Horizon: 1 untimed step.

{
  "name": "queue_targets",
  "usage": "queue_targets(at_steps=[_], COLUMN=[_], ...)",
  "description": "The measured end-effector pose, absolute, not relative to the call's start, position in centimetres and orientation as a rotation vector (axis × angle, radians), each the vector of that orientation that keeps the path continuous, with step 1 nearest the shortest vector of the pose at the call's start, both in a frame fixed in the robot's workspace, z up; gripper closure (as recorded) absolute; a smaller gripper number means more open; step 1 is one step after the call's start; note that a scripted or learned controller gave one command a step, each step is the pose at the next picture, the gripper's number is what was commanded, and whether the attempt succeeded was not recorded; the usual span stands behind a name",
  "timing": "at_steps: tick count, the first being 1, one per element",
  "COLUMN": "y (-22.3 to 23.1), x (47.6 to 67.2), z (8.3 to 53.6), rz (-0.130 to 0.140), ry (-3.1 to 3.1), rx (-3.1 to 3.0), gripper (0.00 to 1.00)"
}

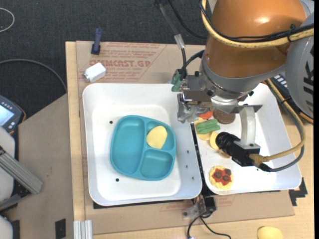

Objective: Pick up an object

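Lying loose in the right bin [279, 183], the green toy [207, 127] sits just below the end effector [192, 111], whose state cannot be told; nothing looks lifted, so the pick seems not yet done.

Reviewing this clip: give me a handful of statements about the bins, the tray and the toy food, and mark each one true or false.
1. A blue divided tray lies in the left bin. True.
2. The yellow piece sits in the tray's upper right compartment. True.
3. The small pizza-like toy lies on the blue tray. False: it lies in the right bin, near its front edge.
4. The arm reaches down over the left bin's far left corner. False: the arm hangs over the right bin, near the divide between the two bins.
5. A green toy piece lies in the right bin, beside the divide. True.
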State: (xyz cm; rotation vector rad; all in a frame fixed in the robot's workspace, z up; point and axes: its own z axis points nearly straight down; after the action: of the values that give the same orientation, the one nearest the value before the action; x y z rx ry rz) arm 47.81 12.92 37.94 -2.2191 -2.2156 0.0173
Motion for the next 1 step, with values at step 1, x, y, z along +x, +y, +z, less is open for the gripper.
queue_targets(at_steps=[1], y=[12.12], x=[48.00], z=[52.13], rz=[-0.027], ry=[-2.228], rx=[-2.228], gripper=[1.00])
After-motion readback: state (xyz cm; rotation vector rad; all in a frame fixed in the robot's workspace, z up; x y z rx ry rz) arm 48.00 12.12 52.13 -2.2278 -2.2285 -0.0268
